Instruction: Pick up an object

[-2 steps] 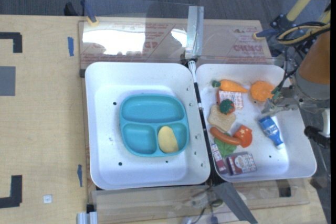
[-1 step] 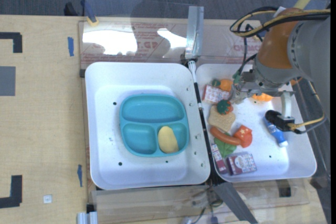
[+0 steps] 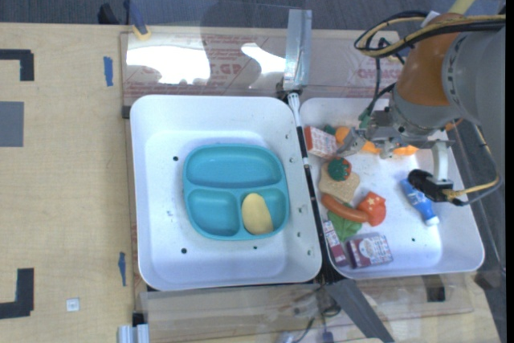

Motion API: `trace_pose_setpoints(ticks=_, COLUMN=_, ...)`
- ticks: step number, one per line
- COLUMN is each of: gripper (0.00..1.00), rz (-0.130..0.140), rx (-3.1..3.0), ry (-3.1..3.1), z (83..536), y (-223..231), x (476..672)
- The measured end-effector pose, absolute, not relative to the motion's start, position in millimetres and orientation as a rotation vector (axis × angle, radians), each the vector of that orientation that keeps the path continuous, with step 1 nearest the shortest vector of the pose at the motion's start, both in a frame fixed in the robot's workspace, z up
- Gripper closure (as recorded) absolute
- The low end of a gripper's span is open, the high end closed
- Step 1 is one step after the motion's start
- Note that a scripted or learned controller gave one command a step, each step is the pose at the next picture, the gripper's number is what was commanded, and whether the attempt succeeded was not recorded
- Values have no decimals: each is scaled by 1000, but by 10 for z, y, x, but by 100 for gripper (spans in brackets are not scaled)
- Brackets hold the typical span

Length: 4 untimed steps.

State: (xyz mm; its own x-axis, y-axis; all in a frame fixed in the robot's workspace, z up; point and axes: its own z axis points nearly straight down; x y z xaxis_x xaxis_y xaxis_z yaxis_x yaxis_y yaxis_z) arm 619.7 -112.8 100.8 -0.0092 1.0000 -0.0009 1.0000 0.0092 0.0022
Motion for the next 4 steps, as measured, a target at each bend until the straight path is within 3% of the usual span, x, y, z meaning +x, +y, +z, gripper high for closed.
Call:
trace_pose_setpoints(ticks=1, gripper=0, rz=-8, rx=2200, ry=2256, z=856, y=-1210, x=6618)
trace_pose_setpoints(ticks=2, gripper=100, rz=-14, rx=2195, ry=2263, z=967, y=-1194, x=6618)
trace_pose_setpoints(ticks=3, gripper=100, rz=13, rx=2336, ry=2093, z=1899, y=-339, x=6693)
trace_pose_setpoints(ticks=4, gripper=100, rz=10, rx=2334, ry=2092, z=1986, y=-350, x=6692)
